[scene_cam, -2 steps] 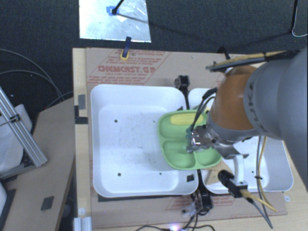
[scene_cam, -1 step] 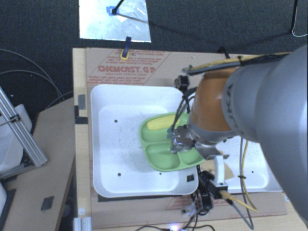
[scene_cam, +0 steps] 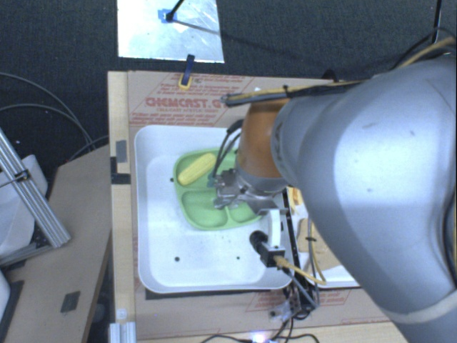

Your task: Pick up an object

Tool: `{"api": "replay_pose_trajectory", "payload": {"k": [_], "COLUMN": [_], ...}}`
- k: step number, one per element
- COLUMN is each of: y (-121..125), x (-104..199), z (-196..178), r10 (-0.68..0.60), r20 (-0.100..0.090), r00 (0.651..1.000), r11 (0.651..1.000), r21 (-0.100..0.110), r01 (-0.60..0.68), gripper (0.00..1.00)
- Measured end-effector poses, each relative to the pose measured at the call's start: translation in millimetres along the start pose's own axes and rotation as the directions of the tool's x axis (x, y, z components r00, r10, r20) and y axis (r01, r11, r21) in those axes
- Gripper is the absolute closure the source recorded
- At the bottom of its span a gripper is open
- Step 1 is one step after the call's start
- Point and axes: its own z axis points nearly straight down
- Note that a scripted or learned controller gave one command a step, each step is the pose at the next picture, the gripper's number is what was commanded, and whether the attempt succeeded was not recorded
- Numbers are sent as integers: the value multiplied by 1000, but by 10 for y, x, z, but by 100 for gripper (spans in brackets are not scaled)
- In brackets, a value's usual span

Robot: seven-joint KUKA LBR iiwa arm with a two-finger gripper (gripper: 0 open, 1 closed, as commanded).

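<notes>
Claw [scene_cam: 227,191] is low inside the left bin [scene_cam: 161,263], right over the green plate [scene_cam: 207,216]; its opening I cannot tell. Yellow corn cob [scene_cam: 195,168] lies on the plate just beside it, free, likely the target given that approach over the counter [scene_cam: 78,213].

Glossy white plastic bin [scene_cam: 161,263], smooth green plastic plate [scene_cam: 203,213], matt yellow corn cob [scene_cam: 195,168], brushed grey metal arm [scene_cam: 371,184]

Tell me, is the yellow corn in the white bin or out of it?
In. The yellow corn lies on a green plate inside the left white bin, beside the gripper.
</notes>
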Motion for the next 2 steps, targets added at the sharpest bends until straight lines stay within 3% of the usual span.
{"api": "replay_pose_trajectory", "payload": {"k": [1,2], "y": [572,293], "x": [381,333], "z": [-1415,-1422], "r10": [1,6], "r20": [14,19], "r00": [1000,1000], "r11": [1000,1000], "r21": [-4,16], "r01": [-1,-7], "gripper": [100,100]}}
